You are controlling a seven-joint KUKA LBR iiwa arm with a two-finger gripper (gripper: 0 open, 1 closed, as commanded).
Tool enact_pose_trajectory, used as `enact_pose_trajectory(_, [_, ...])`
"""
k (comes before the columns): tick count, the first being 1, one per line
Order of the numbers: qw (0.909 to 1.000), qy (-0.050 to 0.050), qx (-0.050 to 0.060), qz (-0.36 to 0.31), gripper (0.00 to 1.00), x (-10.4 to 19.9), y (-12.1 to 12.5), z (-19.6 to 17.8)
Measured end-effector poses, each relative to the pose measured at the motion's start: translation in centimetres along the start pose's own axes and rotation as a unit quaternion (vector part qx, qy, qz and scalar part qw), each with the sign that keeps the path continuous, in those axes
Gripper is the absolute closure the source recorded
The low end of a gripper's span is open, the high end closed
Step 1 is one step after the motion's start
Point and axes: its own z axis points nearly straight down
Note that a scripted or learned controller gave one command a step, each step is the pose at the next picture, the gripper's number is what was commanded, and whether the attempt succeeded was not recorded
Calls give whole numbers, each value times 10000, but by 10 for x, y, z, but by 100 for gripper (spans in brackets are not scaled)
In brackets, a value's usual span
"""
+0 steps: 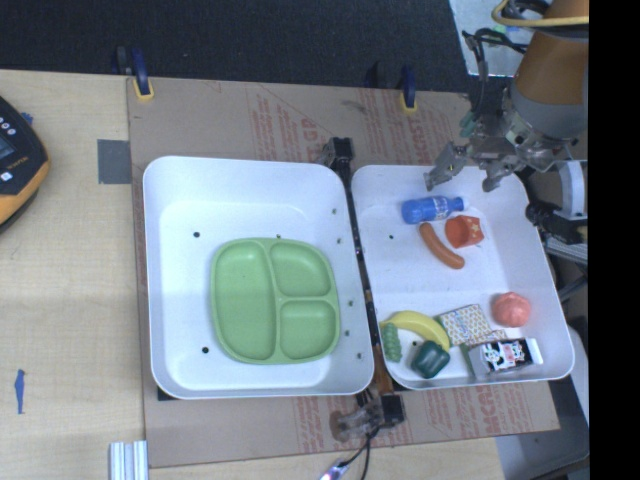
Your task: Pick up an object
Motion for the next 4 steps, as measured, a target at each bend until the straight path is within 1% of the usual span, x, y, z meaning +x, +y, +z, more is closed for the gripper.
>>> enact_pose_trajectory(1, [10000, -5, 7, 8, 0, -55, -50, 74])
enact_pose_trajectory(2, [10000, 0, 9, 3, 0, -44, -29, 143])
enact_pose_trajectory(3, [10000, -7, 10, -12, 100, -46, -29, 132])
enact_pose_trajectory(4, [10000, 1, -7, -10, 100, 48, -59, 42])
